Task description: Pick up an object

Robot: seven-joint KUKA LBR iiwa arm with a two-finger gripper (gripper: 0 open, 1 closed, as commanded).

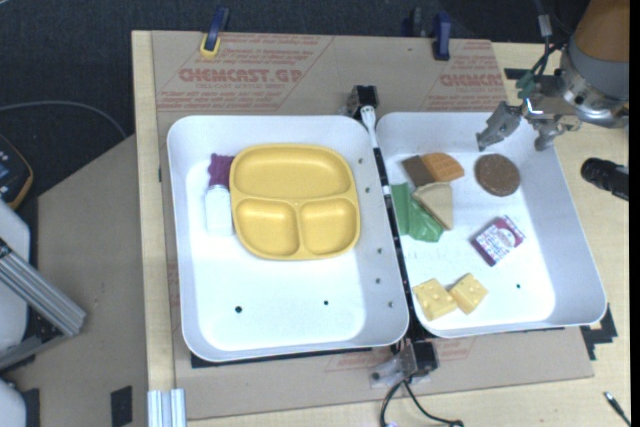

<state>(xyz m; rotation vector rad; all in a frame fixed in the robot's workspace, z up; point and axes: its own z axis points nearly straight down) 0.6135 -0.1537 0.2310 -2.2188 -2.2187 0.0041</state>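
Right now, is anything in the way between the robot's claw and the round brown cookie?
Nothing visible blocks it. The gripper hangs over the top of the right bin, fingers spread, just above the round brown cookie. The nearest thing, the tan bread piece, lies off to the cookie's left, clear of that gap.

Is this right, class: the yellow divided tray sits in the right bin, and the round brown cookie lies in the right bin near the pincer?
Not quite. The camera view shows the yellow divided tray in the left bin, not the right one. The round brown cookie does lie in the right bin near the pincer.
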